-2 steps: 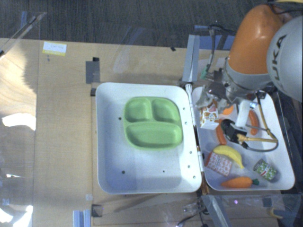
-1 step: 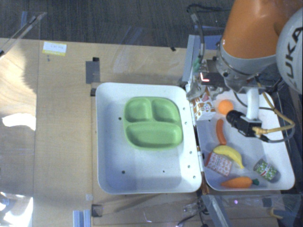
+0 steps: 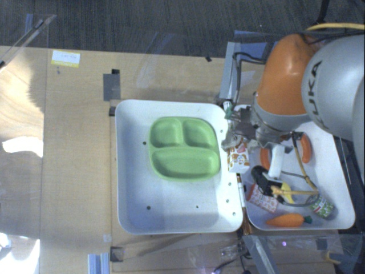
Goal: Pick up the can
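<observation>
Can (image 3: pixel 323 209), small, with a green and white label, lies on its side in the near right corner of the right shallow white bin (image 3: pixel 337 173). Its long axis runs at a slant to the bin walls; it is too small to tell which end is the top. Near it on its left, an orange toy carrot (image 3: pixel 284 220) lies along the near wall, and a red patterned box (image 3: pixel 260 199) sits beside that. The left shallow white bin (image 3: pixel 171 213) holds a green plastic plate with three compartments (image 3: pixel 184 148). The gripper (image 3: pixel 235 131) hangs over the rim between the bins, well apart from the can, just above a white packet with orange print (image 3: pixel 238 158). Whether it is clenched or released, I cannot tell.
</observation>
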`<action>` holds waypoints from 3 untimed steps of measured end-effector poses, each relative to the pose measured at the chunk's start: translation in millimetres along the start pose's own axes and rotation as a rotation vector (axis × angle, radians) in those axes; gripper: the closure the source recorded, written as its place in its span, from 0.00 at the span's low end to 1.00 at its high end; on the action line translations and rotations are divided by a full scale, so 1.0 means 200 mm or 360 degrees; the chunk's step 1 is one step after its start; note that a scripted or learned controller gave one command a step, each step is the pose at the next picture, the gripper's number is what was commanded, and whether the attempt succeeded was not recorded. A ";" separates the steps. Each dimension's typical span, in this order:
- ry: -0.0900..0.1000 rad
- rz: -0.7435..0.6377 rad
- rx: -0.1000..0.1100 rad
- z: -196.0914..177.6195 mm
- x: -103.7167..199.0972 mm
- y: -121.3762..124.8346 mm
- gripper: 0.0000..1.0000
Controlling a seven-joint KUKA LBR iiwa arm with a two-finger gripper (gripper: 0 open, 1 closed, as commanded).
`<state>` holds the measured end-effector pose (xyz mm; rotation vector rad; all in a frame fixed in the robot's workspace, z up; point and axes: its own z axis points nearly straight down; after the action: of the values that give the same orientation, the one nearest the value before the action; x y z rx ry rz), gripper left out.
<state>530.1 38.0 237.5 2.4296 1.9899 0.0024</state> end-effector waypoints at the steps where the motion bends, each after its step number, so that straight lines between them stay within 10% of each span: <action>1: 0.0003 -0.0467 -0.0014 -0.73 0.30 -0.03 1.00; 2: 0.0001 -0.0193 0.0000 -0.20 0.79 0.25 1.00; 3: 0.0001 -0.0324 -0.0005 -0.25 0.85 0.28 1.00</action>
<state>617.5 192.8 286.8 2.2131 2.2251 0.0060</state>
